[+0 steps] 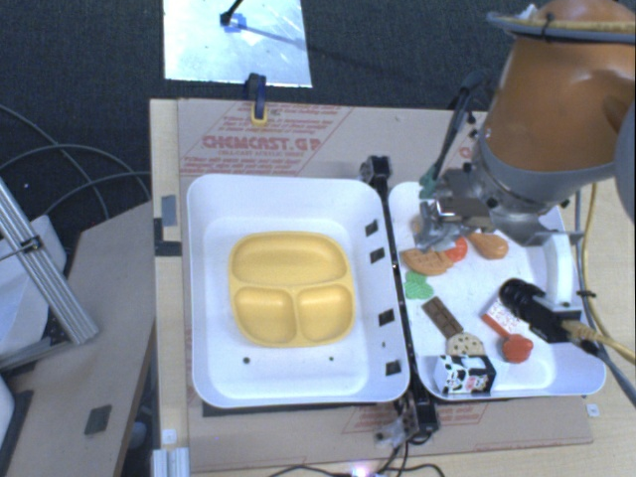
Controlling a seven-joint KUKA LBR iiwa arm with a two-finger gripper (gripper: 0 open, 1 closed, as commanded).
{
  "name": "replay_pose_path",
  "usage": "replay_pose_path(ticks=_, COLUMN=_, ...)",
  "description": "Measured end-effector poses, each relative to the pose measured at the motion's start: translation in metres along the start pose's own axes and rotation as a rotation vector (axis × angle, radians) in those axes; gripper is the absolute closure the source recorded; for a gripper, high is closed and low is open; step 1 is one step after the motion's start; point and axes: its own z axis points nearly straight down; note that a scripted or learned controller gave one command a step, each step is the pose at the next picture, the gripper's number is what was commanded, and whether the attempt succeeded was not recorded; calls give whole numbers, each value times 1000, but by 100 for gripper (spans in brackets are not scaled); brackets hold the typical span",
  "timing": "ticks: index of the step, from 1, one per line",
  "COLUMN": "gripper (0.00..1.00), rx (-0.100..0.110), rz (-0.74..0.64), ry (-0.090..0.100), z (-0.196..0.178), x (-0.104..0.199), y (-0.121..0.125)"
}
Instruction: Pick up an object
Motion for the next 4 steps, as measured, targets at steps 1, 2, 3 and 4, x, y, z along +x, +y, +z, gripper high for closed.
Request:
replay_pose_path(ticks=1, gripper=100, rx=-2, rz=-5, ry=0, z=-11, x=0, y=1)
replay_pose_path(ticks=2, gripper=100, rx=-5, rz=-9, ry=0, z=-22, x=0, y=2)
replay_pose_path(ticks=3, gripper=100, rx=-8, rz=-13, ry=0, z=-32, x=1, y=3)
replay_pose_path(ticks=4, gripper=100, rx=-11, rz=-16, ry=0, z=-43, x=1, y=3)
